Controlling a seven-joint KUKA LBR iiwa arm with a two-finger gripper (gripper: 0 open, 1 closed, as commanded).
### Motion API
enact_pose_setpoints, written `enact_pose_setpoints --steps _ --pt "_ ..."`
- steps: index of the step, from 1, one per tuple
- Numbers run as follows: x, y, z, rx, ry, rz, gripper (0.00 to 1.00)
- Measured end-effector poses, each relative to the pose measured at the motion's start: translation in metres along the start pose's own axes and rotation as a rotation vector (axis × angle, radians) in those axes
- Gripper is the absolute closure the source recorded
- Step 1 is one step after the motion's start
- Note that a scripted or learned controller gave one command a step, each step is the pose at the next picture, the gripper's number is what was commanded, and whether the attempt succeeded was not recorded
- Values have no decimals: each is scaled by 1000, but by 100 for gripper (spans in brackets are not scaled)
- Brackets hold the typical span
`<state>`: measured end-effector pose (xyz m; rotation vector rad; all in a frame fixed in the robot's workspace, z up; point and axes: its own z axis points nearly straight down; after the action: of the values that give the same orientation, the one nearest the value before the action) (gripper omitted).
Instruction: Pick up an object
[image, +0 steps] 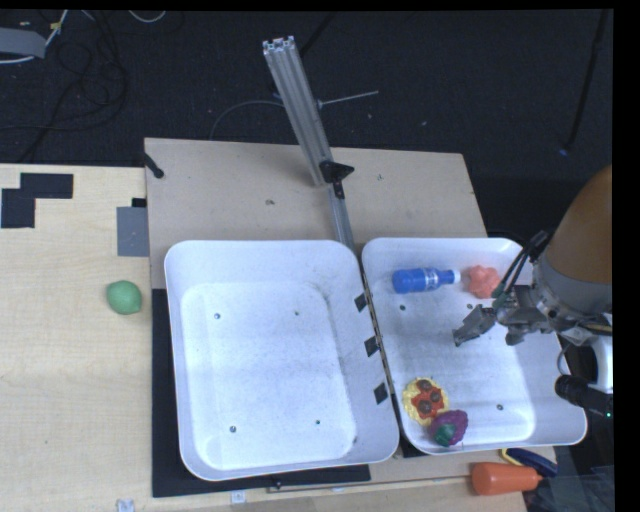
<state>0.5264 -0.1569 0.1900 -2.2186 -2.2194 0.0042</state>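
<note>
Nearest candidate: orange-pink lump (483, 280) against the right bin's (560, 432) far wall, blue bottle (424, 279) just beside it to the left. Gripper (490, 326) low over the bin floor nearby, fingers splayed, nothing between them. Best centred over the lump, clear of the wall, then lowered and closed. Yellow toy (425, 398) and purple toy (449, 428) at the near edge.

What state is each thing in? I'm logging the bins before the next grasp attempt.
claw: over the right bin, fingers spread, holding nothing
blue bottle: lying on its side
red lump: beside the bottle's cap end
yellow toy: lying flat
purple toy: touching the yellow toy
green ball: outside the bins
</note>
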Motion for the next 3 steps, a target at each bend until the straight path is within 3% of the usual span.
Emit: enact_pose_setpoints --steps 2,3 --pt "-10 -2 99 -5 -1 0 0" --pt "-11 -1 87 -7 -1 2 100"
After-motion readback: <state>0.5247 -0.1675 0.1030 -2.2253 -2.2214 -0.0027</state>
